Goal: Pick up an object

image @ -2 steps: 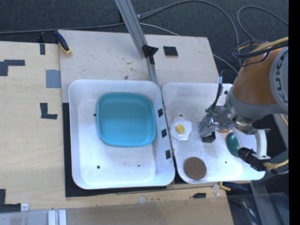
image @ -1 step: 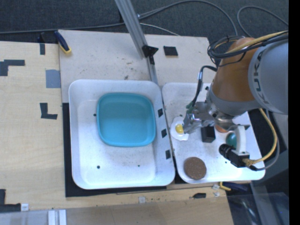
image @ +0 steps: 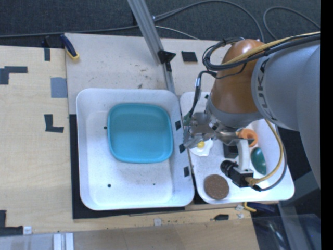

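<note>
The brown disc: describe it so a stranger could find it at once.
Start at the right white bin, under the arm. The brown disc lies flat by that bin's near edge, close to the left bin. It alone is round, flat and speckled brown.

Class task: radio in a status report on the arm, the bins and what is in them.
Claw low over right bin, fingers unclear. White-and-yellow object under it, not seen gripped. Brown disc, green object nearby. Blue plate in left bin.

Arm (image: 270,77) hides much of right bin (image: 281,191); hand (image: 196,139) fingers unclear.

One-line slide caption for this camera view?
Grey KUKA arm lowers its end effector into the right white bin; square blue plate in left white bin.
</note>
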